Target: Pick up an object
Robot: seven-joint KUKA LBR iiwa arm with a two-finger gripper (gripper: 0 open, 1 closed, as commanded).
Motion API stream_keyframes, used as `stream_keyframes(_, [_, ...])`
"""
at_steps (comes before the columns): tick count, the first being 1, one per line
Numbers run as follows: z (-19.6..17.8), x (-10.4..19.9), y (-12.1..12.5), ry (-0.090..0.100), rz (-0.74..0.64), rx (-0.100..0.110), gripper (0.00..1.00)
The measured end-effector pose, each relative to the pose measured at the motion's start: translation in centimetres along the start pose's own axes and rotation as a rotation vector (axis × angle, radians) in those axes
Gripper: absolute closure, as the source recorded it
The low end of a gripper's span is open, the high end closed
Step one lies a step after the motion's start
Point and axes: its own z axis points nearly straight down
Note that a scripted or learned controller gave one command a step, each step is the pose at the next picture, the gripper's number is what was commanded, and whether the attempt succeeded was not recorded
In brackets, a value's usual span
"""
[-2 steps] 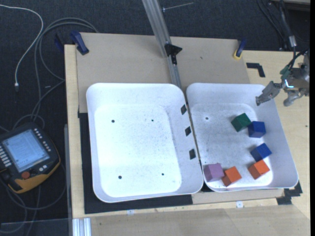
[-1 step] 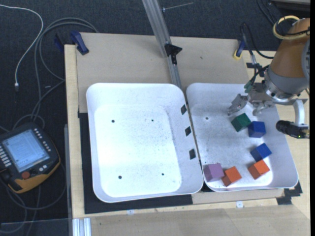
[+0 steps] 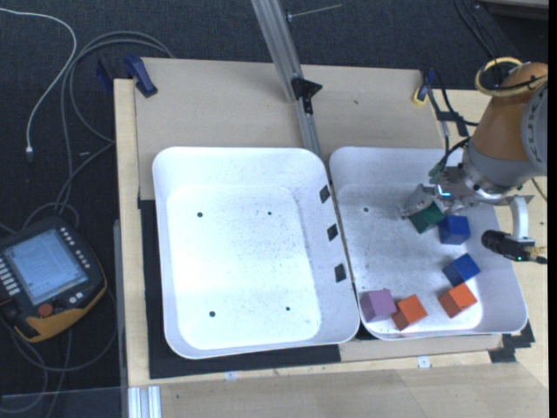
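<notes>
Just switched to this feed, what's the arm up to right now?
The grey KUKA arm with the orange band has reached into the right white bin, with its two-finger gripper low over a small dark green block, right beside a blue cube. Whether the green block is actually gripped cannot be told from this angle. Nearer the bin's front edge lie another blue block, two orange cubes and a purple cube.

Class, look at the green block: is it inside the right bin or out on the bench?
Inside. The green block lies on the right bin's floor, beside a blue block.
</notes>
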Motion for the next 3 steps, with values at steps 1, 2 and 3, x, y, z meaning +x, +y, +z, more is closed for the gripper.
stream_keyframes(1, [-1.6, 0.1, 0.2, -0.001, -0.003, -0.008, 1.0])
stream_keyframes(2, [-10.7, 13.5, -4.7, 0.003, -0.01, -0.008, 1.0])
stream_keyframes(3, [-10.3, 23.2, -4.5, 0.003, -0.011, -0.006, 1.0])
